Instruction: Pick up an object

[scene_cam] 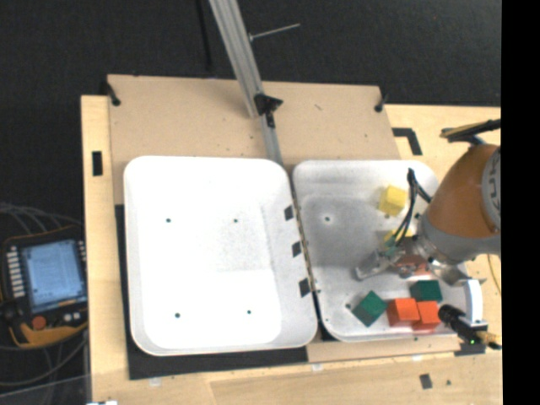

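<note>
Green block (368,308) lies just below tool (381,264); tool low in right bin (337,194), grip state unclear.

arm (460,205) over right bin (337,184) | blocks: yellow (393,199), green (369,308), orange (413,312) | jaws possibly open

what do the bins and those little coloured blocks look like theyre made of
Bins: likely moulded white plastic, with rounded corners and a smooth matte-to-satin surface; the right bin shows grey scuffing. Yellow block, green block and orange block: solid flat colour, sharp edges, no shine, so painted wood or foam; the view cannot settle which.
</note>
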Action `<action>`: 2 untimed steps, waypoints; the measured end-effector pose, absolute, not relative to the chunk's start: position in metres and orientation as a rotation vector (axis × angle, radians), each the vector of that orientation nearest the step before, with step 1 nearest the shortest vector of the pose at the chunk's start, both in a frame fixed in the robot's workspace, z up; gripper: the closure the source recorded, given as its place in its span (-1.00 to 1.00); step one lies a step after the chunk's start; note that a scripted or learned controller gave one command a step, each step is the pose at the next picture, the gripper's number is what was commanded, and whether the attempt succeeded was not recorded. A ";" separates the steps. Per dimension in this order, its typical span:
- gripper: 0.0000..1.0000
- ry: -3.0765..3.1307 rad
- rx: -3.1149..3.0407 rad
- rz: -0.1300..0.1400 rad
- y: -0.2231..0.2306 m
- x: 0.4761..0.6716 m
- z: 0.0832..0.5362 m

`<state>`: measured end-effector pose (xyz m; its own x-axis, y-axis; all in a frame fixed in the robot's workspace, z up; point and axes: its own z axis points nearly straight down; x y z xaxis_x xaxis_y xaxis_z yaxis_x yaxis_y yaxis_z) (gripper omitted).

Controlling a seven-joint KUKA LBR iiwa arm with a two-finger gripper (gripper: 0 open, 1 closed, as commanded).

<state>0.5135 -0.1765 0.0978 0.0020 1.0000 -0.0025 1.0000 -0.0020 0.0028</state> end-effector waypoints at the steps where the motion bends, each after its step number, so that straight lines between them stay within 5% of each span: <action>1: 1.00 2.205 2.228 0.006 -0.177 0.515 0.110; 2: 1.00 2.211 2.223 0.004 -0.187 0.520 0.157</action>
